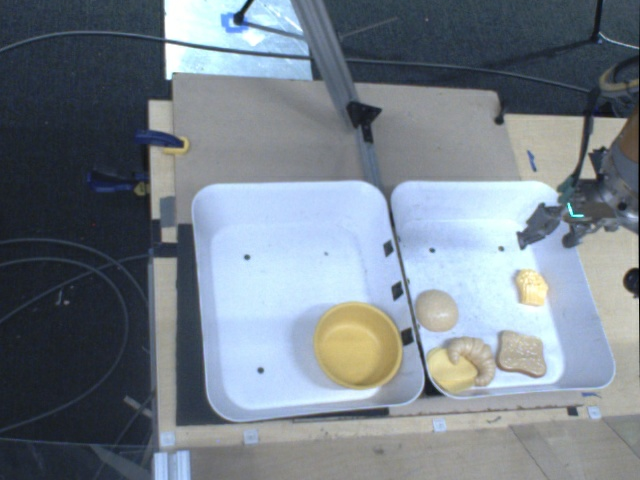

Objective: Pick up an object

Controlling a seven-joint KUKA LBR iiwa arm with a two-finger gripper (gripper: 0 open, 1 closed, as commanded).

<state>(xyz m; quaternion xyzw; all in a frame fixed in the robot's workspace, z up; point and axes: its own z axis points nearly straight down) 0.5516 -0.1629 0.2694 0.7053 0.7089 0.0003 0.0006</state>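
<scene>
A croissant (472,358) and toast slice (522,353) lie at the right bin's (470,213) front. The end effector (548,226) hovers over the far right rim, seemingly carrying nothing; its spread is unclear. Approach step: it must next descend onto one item.

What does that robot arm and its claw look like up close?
At the picture's right edge, the arm looks grey and metallic, with an orange patch higher up. Its claw is dark, almost black, with stubby angular fingers. A small teal light glows on the wrist, and a dark cable runs down beside it.
</scene>
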